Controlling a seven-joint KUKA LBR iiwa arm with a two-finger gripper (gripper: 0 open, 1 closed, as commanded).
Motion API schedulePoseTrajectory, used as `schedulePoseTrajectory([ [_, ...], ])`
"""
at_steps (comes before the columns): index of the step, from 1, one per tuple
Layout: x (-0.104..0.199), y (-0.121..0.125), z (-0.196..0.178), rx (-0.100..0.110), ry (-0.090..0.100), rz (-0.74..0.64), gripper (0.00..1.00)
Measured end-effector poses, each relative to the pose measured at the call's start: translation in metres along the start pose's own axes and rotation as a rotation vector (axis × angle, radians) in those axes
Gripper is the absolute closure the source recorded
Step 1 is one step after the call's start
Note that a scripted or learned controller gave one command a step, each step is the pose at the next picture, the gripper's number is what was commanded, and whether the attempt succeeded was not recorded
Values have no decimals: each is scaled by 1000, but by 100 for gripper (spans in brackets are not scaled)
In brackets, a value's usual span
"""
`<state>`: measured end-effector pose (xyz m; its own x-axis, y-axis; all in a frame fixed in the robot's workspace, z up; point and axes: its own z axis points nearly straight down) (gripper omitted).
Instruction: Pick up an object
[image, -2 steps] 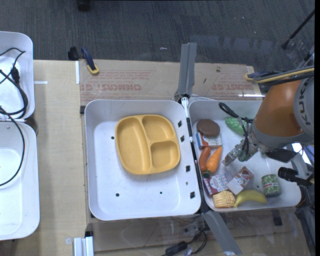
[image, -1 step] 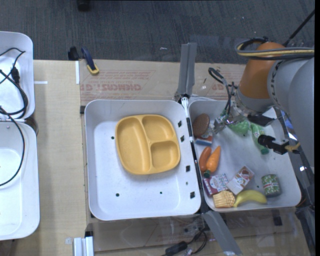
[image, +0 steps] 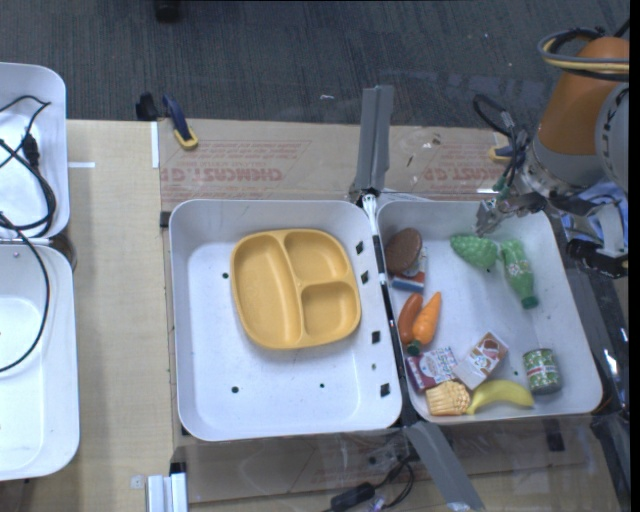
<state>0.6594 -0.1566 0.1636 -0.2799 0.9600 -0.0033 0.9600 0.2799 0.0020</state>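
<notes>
Claw (image: 497, 208) over right bin's (image: 572, 300) far rim, grip state unclear, wooden bench (image: 110, 300), dark floor (image: 300, 50) beyond

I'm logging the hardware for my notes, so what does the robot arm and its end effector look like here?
The arm is grey with a rounded orange band edged by a pale ring. Dark cables loop beside the wrist. The end effector is a small metallic assembly, too blurred for finer detail.

Arm (image: 590, 95) showing bulky rounded orange segment, thin yellowish ring edging its top, grey casing running alongside. Black cables looping around wrist area, blue bits showing among them. Gripper (image: 492, 212) looking like small metallic assembly, dark and silvery parts, detail blurring.
</notes>
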Motion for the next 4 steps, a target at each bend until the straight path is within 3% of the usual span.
schedulePoseTrajectory([
  [1,0,0,0,1,0,0,0],
  [2,-43,-38,63,-1,0,53,0],
  [3,-43,-37,52,-2,-4,49,100],
  [4,-7,-21,-40,1,1,82,100],
])
